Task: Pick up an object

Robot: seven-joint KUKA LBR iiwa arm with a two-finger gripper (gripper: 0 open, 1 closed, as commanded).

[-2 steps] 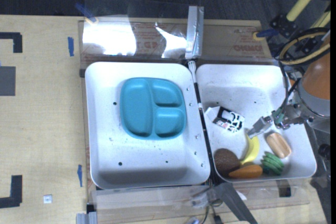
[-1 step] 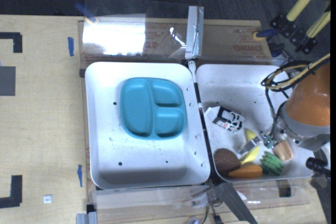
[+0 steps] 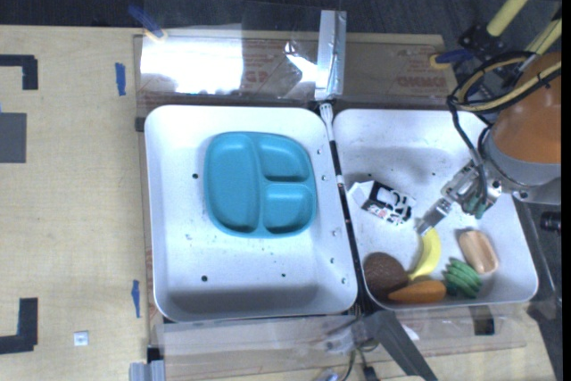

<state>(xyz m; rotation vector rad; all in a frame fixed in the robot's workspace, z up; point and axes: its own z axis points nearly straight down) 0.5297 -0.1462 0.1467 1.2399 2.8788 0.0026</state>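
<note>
Gripper (image 3: 439,215) hangs low in the right bin (image 3: 401,134), its tip just above the banana's (image 3: 428,254) upper end. Can't tell from this angle if the fingers are open or closed, and nothing visibly sits between them. Banana lies near the bin's front wall, next to the carrot (image 3: 416,291) and a brown round thing (image 3: 384,270). Probably light, smooth and curved, so I'd grab across its middle, not the tapered tip.
</note>
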